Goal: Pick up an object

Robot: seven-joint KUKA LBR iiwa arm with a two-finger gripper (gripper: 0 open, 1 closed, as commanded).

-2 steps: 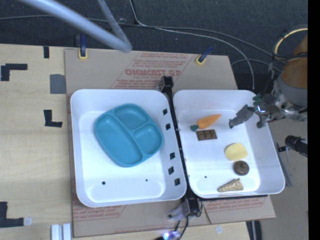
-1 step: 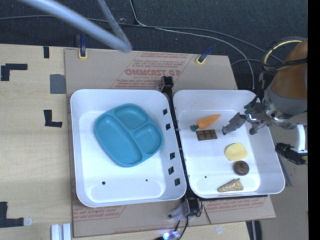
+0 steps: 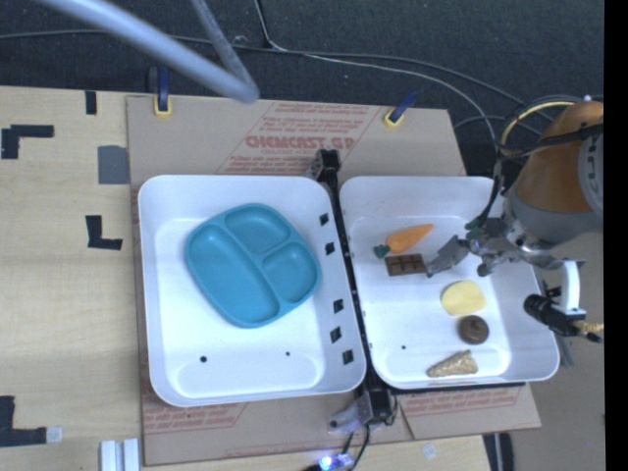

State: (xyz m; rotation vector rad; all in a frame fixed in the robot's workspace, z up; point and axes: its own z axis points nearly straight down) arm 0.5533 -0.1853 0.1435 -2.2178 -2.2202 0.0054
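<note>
**Op:** Two bins from my seat. Going left to right: the left bin (image 3: 157, 292) holds just a blue divided plate (image 3: 253, 263), lying flat and well away from the arm. Then the black divider (image 3: 339, 263), then the right bin (image 3: 383, 366) with all the small items.

**Second:** Which one are you after?

**Op:** I judge the chocolate bar (image 3: 404, 264). It lies flat just under the toy carrot (image 3: 407, 236), almost touching it. The gripper (image 3: 446, 255) sits low just to the bar's right, tip aimed that way. From this slant I cannot tell whether it is released or clenched, and nothing shows in its grasp.

**Second:** How would you do it well?

**Op:** I'd come down square over the bar, closing across its narrow side, clear of the carrot so I don't drag both. The bar is thin, so I'd want to get right down to the bin floor.

**Second:** Anything in the way?

**Op:** Further right, the yellow piece (image 3: 462, 297) sits near the wrist, with a brown ball (image 3: 473, 330) below and a tan wedge (image 3: 452, 365) by the front wall. The arm (image 3: 549, 194) overhangs the bin's right rim, so a swing could knock those.
</note>
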